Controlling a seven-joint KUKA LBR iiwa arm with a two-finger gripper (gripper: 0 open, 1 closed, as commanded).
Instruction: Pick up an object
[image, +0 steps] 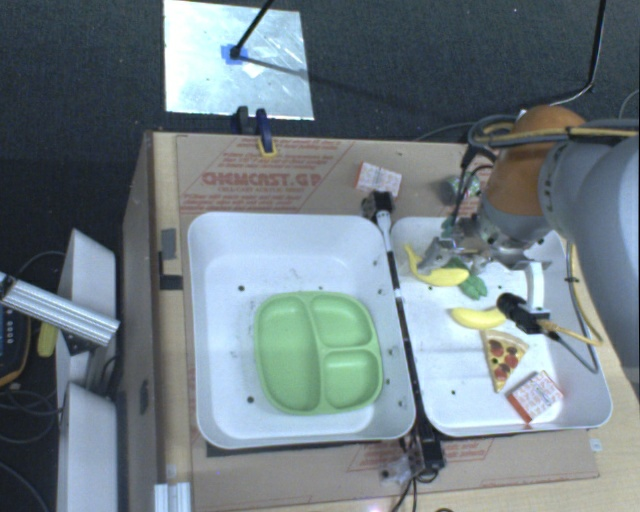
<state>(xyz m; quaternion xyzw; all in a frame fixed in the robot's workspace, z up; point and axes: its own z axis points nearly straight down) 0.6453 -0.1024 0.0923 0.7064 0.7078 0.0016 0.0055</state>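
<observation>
We see the counter (160, 330) with two white bins (215, 300), its board printed "CHEMCAST GP". The left bin holds one green divided plate (318, 352). In the right bin (580, 405) the gripper (455, 250) hangs low over one of two bananas (447, 277); its state we cannot tell. One pizza slice (503, 357) and one red packet (536, 394) lie nearby.

Grey rounded arm (590, 180), orange band (525, 165) above wrist; dark cables looped near band; metallic gripper (455, 250) hardware below.
</observation>
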